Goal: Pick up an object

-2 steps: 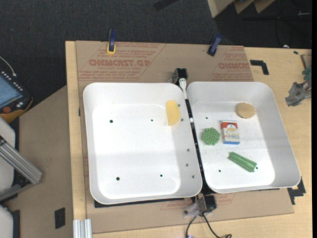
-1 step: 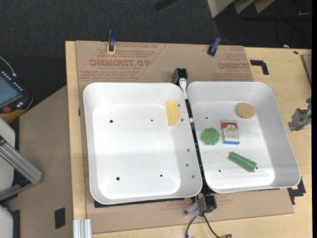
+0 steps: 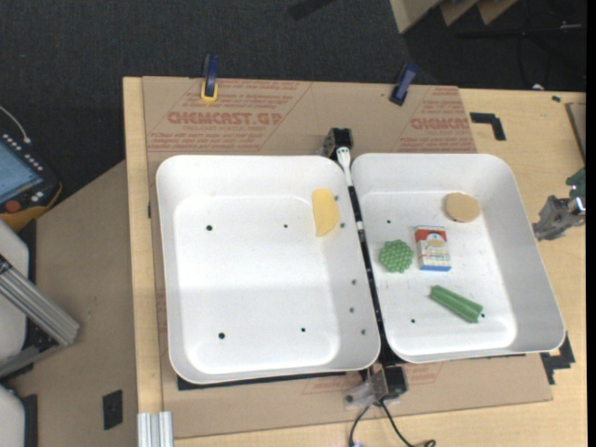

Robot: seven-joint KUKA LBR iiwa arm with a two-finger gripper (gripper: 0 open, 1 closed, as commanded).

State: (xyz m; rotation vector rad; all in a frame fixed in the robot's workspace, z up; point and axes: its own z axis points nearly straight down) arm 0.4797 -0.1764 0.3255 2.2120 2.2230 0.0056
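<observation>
My claw (image 3: 559, 214) sits off the right bin's (image 3: 521, 203) right rim; can't tell its state. Right bin: tan disc (image 3: 461, 207), small carton (image 3: 433, 249), green ball (image 3: 395, 256), green cylinder (image 3: 455, 304). Left bin (image 3: 186, 250) has yellow piece (image 3: 325, 212) at its right wall.

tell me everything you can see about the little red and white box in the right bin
The small box is a flat rectangular carton, apparently printed cardboard: red across the top, white in the middle with a small picture too blurred to make out, and a blue strip along its lower edge. It lies flat on the floor of the right bin, roughly square to the bin's sides. A round green bumpy object sits just to its left, very close; whether they touch cannot be told. A tan disc lies apart above it.
</observation>
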